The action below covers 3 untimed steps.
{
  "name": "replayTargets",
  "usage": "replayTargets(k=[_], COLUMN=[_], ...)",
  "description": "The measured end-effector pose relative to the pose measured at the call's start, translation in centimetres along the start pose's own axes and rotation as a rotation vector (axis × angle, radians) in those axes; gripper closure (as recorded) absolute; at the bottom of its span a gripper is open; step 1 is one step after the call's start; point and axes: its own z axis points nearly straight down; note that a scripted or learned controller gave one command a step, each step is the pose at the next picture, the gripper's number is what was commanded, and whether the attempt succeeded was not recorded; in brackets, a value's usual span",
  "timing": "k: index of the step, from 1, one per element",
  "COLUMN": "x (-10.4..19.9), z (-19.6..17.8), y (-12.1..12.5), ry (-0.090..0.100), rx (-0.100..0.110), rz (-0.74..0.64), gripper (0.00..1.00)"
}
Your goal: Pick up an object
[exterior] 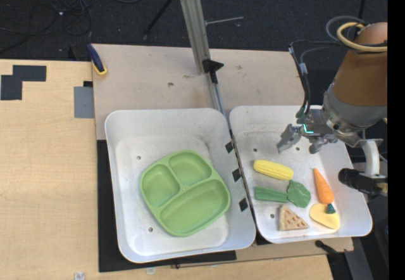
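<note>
My gripper (302,140) hangs over the back part of the right bin (253,121), its fingers spread apart with nothing between them. In front of it lies a yellow corn cob (273,170). Further forward are a green leafy vegetable (286,194), an orange carrot (323,186), a tan pizza slice (292,219) and a yellow piece with a small green bit (325,215). The gripper is apart from all of them, above and behind the corn.
The left bin (120,139) holds a green divided plate (184,192). A metal post (195,25) rises behind the bins, with a black clip low on it. The arm's grey and orange body (361,76) fills the right side.
</note>
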Motion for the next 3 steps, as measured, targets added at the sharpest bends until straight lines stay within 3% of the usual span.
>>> replayTargets(k=[1, 3], x=[0.0, 0.7], z=[-0.1, 8.8], y=[0.0, -0.5], ry=[0.0, 0.002], rx=[-0.002, 0.006], rz=[0.0, 0.001], gripper=[0.0, 0.0])
